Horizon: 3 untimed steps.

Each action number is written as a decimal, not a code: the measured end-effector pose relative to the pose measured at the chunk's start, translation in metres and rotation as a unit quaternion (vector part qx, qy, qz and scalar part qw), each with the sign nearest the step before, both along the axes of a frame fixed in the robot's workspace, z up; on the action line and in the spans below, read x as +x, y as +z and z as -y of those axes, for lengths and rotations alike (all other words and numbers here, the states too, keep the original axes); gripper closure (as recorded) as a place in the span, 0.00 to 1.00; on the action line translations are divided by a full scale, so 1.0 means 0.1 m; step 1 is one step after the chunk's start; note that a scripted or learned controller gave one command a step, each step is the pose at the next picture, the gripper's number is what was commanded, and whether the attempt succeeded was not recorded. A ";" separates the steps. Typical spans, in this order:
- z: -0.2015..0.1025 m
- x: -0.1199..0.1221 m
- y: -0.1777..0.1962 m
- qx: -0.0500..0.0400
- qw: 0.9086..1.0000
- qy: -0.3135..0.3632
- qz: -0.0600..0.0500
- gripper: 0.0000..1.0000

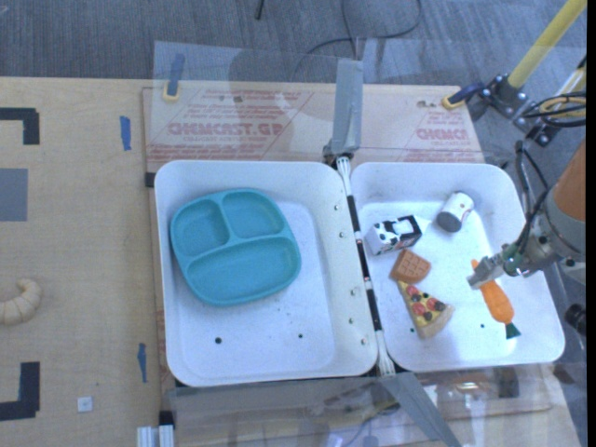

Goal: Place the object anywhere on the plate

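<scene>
A teal divided plate lies in the left bin, toward its upper left. The right bin holds several toys. These are a black-and-white cow, a brown waffle, a pizza slice, a grey-and-white cylinder and an orange carrot. My gripper is low over the right bin's right side, right at the carrot's upper end. The wrist hides where the gripper meets the carrot.
A pale curved toy lies on the wooden bench far left. The ridge between the two bins runs down the middle. Cables and a yellow pole sit at the upper right, outside the bins.
</scene>
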<state>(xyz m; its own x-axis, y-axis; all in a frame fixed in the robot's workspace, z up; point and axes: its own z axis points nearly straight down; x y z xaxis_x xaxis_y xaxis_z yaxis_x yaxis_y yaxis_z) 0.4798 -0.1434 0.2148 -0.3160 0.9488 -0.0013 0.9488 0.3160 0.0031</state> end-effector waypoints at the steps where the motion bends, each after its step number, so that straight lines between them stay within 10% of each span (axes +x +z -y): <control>1: -0.82 0.47 0.45 0.000 1.000 -0.020 -0.001 1.00; 2: -1.54 0.95 -0.30 0.000 1.000 -0.001 -0.002 1.00; 3: -2.24 1.17 -0.30 0.000 1.000 0.022 -0.001 1.00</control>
<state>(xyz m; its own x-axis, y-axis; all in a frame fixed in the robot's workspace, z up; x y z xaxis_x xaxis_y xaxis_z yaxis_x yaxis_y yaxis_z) 0.5968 0.0805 0.1849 -0.3577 0.9338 -0.0009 0.9338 0.3577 0.0021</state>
